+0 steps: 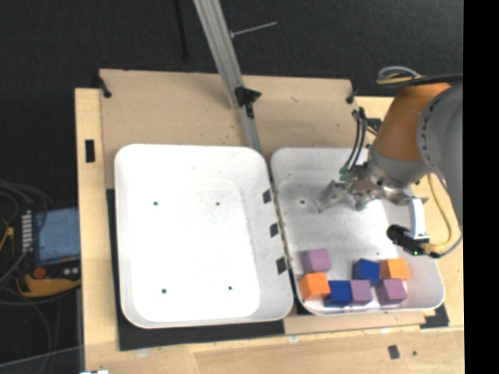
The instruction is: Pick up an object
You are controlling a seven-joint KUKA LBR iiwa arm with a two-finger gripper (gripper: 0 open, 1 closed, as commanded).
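The grey KUKA arm with its orange band (405, 127) reaches in over the right-hand shallow white bin (312, 178), and its two-finger gripper (343, 195) hangs above that bin's bare upper floor. Whether the gripper's prongs are spread or closed I cannot tell (the small metal parts blur against the pale floor), and nothing can be made out between them.

All the small blocks lie clustered along the near edge of the right-hand bin, well apart from the gripper. A purple cube (316, 260) sits just behind an orange cube (315, 285), the two touching. Beside the orange cube lies a dark blue cube (340, 293), and next to that a second purple cube (360, 291). Behind these sits another blue cube (366, 270), with a smaller orange block (395, 269) just beside it and a third purple cube (391, 291) in front of that.

The left-hand shallow white bin (195, 232) lies just beside the right-hand bin. A slanted grey metal rail (222, 49) rises behind the seam between them.
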